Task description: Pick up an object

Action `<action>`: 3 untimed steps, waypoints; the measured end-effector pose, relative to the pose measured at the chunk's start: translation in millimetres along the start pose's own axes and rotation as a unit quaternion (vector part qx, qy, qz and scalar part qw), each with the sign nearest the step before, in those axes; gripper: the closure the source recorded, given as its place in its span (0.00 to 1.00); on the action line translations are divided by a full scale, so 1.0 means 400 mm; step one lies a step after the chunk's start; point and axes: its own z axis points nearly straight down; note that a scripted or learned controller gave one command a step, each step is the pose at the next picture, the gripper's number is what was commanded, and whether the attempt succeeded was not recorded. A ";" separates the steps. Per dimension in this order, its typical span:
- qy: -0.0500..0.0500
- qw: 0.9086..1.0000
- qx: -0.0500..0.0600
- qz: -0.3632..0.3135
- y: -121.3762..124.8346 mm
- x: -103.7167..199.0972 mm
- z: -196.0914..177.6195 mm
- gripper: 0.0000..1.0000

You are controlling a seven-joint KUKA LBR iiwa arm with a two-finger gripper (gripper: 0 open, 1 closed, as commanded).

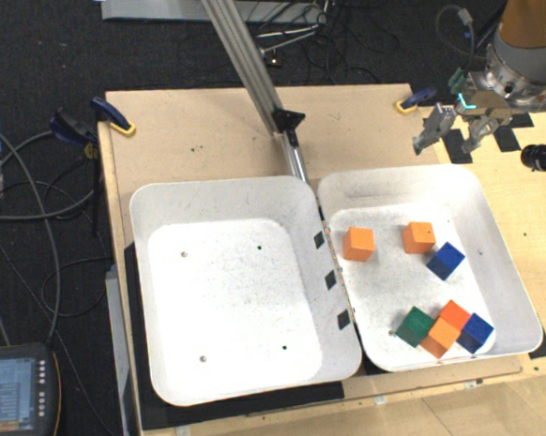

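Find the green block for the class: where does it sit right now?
The green block sits in the right bin, near its front edge, touching the left side of an orange block.

A pale wooden bench top (pixel 238 135) stands on a dark, speckled floor (pixel 46 258). Blue and yellow clamps grip its far edge, one at the left corner (pixel 110 117) and one toward the right (pixel 412 101). A slanted aluminium pole (pixel 246 59) runs down from the top to the middle of the bench. Black cables (pixel 27 199) loop over the floor on the left, and more tangle behind the bench at the top (pixel 300 27). A handheld control pendant (pixel 19 402) with a lit screen lies at the lower left. The light is even and soft.
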 end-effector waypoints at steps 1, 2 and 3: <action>-0.001 1.000 -0.002 -0.001 0.002 0.001 -0.007 0.00; -0.001 1.000 0.000 -0.001 0.027 0.006 0.132 0.00; 0.000 1.000 0.000 0.000 0.025 0.024 0.247 0.00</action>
